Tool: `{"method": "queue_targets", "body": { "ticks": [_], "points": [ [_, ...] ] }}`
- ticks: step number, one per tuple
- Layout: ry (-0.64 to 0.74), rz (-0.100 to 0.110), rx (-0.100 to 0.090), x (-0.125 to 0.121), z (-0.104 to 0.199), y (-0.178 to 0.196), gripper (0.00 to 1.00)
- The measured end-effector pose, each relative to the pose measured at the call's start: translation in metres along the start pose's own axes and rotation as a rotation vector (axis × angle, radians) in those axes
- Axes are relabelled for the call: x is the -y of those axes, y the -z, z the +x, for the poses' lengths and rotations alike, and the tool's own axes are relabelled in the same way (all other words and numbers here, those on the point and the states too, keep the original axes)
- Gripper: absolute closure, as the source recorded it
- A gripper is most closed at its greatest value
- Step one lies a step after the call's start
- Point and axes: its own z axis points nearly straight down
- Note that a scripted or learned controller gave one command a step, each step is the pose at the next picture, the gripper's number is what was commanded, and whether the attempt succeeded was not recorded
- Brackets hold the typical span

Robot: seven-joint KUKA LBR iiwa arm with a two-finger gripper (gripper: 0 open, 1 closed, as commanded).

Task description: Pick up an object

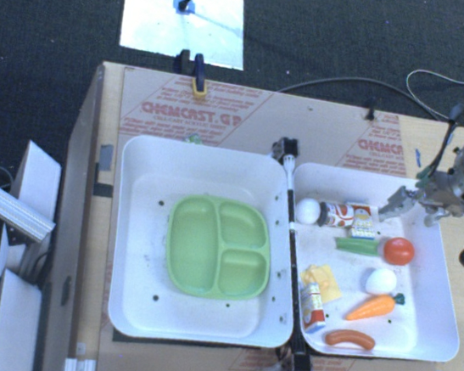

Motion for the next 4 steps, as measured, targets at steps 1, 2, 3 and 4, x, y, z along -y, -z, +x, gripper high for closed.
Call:
{"method": "queue_targets", "body": {
  "ticks": [1,2,3,4],
  "points": [
    [-0.001,-0.008,0.003,-0.034,-0.018,-0.138,0.00],
    [0.009,0.059,-0.008,-0.071,-0.007,-0.148,0.00],
    [0.012,0.058,-0.008,-0.072,-0.007,-0.137,1.00],
    [0.002,-0.005,-0.001,-0.053,0.077,-0.002,1.00]
  ]
}}
